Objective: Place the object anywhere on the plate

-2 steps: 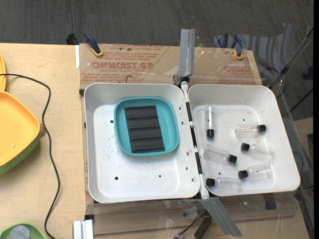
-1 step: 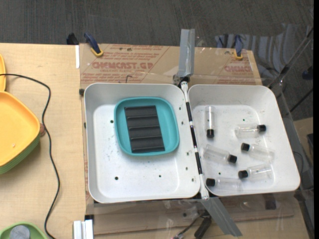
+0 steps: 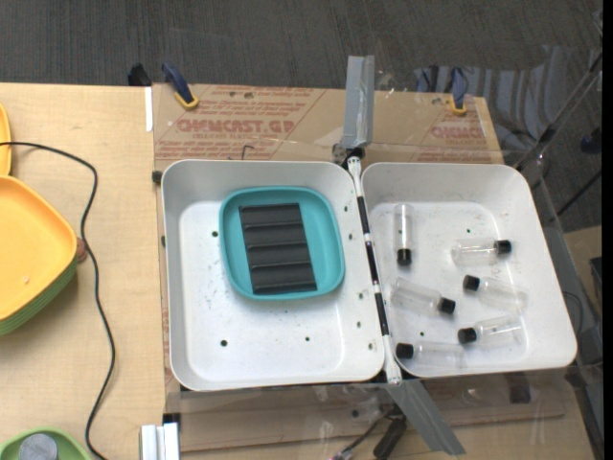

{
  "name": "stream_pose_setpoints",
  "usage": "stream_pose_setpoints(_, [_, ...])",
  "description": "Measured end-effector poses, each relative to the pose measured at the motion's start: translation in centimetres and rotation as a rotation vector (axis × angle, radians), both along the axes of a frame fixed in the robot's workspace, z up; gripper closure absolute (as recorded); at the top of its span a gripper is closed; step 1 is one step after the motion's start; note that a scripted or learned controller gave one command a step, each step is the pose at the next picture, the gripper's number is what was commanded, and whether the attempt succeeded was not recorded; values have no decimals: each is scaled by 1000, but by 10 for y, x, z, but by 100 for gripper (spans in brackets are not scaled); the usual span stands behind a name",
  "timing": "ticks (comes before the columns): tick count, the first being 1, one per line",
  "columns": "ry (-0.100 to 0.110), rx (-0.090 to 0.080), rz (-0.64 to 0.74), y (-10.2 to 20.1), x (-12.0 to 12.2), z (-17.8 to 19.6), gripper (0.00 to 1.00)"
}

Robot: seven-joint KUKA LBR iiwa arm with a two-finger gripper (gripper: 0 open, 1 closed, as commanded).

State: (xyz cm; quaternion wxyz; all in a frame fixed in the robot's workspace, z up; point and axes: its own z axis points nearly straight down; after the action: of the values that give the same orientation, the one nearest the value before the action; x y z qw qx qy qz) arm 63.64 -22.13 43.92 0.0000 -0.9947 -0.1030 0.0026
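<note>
Right bin [image 3: 536,257], lower right of frame: six clear tubes with black caps, the nearest [image 3: 428,353] by its front wall. Left bin [image 3: 192,333], centre: teal plate [image 3: 330,247] with dark ribbed insert, bearing no tube. Placing not yet done; pickup and transfer remain.

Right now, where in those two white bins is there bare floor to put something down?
The left bin has open floor below the teal plate and a narrower strip along its left wall. The plate's dark ribbed centre is free too. The right bin is crowded with six clear tubes, leaving small gaps.
</note>
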Motion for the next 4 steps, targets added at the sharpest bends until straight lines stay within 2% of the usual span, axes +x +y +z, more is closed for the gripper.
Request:
stream_pose_setpoints(2, [-1,0,0,0,17,1,0])
stream_pose_setpoints(4, [0,2,-5,-1,13,0,0])
